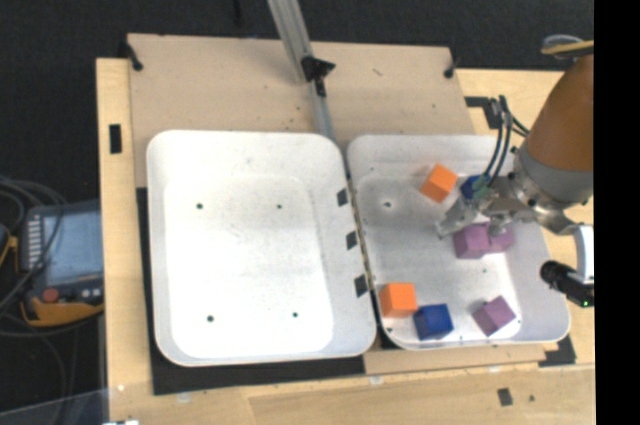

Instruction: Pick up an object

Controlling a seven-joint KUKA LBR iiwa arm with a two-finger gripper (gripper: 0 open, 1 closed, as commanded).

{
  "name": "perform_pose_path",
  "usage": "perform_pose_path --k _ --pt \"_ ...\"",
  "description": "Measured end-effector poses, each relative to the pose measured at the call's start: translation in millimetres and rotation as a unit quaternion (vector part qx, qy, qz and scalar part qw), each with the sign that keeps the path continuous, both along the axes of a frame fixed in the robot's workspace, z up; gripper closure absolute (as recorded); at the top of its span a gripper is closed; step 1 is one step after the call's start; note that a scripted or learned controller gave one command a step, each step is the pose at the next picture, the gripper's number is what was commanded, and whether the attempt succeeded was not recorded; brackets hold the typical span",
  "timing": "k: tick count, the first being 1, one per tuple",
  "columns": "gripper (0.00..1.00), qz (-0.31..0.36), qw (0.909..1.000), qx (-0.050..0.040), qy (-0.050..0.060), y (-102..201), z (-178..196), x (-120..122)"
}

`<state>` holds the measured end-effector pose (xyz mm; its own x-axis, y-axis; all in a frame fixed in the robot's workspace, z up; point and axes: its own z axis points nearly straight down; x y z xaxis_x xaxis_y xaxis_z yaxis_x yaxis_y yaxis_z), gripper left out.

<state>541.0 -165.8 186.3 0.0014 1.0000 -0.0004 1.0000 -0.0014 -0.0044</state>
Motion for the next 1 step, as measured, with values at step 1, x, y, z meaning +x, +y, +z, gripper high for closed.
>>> perform_pose_path --k 1 --pt "0.00 -0.001 1.0000 -0.0001 -0.001 4.0 -43.5 1.9"
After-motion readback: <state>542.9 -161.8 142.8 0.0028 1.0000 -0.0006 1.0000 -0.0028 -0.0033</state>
